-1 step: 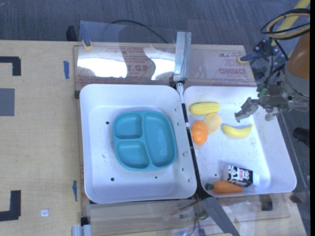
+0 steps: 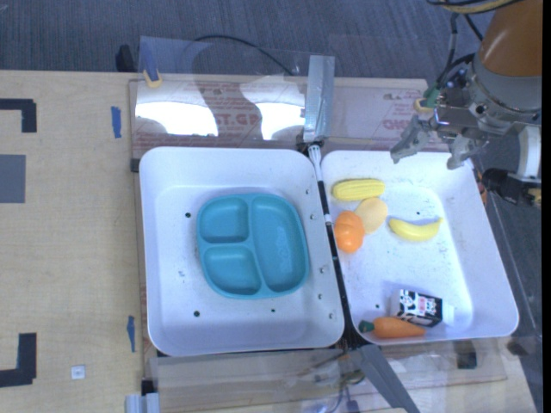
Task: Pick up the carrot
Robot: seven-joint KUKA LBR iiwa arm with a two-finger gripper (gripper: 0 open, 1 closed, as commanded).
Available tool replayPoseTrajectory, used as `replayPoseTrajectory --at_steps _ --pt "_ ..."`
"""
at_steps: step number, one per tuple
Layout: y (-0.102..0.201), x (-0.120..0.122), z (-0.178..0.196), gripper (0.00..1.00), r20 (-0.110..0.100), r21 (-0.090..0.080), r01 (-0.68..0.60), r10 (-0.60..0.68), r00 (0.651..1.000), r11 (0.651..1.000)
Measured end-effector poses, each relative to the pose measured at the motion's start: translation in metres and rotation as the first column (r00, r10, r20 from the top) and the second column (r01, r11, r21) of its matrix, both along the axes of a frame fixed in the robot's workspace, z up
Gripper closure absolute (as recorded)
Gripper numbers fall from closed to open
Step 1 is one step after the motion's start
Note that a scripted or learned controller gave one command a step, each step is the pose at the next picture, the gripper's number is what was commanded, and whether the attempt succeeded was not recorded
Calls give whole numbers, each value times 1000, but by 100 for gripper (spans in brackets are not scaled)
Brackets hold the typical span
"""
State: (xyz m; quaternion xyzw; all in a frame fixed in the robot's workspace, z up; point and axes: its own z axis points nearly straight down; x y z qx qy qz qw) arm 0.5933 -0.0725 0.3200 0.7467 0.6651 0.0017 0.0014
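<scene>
Up at the right bin's (image 2: 495, 231) far edge hangs the gripper (image 2: 433, 149), fingers spread wide w/ nothing btwn them. Carrot (image 2: 396, 327) lies well apart from it, at the near rim, touching a small carton (image 2: 421, 308). Corn (image 2: 358, 189), banana (image 2: 415, 227) & orange (image 2: 349, 232) sit between. Pick not begun, I'd say: reach, descent, grasp & lift all left.

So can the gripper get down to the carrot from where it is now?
Probably yes. The gripper hovers open at the right bin's far edge; the carrot lies at the near edge, top uncovered. The cow-print carton touching it leaves little finger room.
</scene>
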Motion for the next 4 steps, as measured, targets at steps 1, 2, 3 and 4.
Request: replayPoseTrajectory --at_steps 1,2,3,4 --pt "-13 -69 -57 0 -9 0 -44 44 999 999" --pt "-47 -116 -155 0 -12 2 -204 204 979 979" --pt "-100 -45 -99 0 1 -5 -301 301 954 954" --pt "-90 -99 -191 0 -11 5 -344 344 939 939"
